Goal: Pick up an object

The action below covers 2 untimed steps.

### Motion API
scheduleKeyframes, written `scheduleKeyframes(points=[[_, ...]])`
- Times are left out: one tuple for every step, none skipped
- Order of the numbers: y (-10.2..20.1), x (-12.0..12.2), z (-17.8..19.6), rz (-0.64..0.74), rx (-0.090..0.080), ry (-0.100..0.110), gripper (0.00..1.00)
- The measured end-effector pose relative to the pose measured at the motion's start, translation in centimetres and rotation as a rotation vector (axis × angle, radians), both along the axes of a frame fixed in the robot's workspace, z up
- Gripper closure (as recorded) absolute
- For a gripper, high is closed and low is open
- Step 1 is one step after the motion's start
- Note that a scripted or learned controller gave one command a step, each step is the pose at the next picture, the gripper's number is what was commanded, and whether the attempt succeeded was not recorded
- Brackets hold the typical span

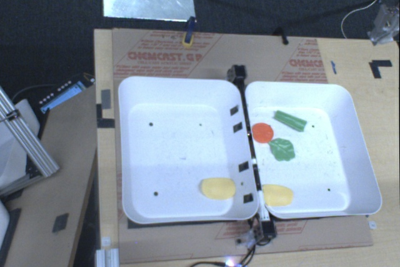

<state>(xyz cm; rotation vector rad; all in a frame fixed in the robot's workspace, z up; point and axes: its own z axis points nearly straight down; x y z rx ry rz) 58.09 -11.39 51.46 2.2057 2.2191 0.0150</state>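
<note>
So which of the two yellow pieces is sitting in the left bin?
The larger yellow piece, near the left bin's front right corner. The other yellow piece lies across the divider, in the right bin, below the green ones.

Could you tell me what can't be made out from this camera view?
- Yellow item in the right bin: its left edge sits against the divider, partly hidden.
- Green pieces and orange disc: too small to identify.
- Small part at the right edge: blurred, cut off.

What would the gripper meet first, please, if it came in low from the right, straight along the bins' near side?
Probably the right bin's outer wall; if it cleared that, the yellow piece in that bin. Its height is unclear.
</note>
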Motion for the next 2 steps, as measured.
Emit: scheduleKeyframes(points=[[0.6,-5.9,2.3,-0.001,0.002,0.011,1.0],[-7.7,-8.2,2.1,-0.013,-0.002,0.012,1.0]])
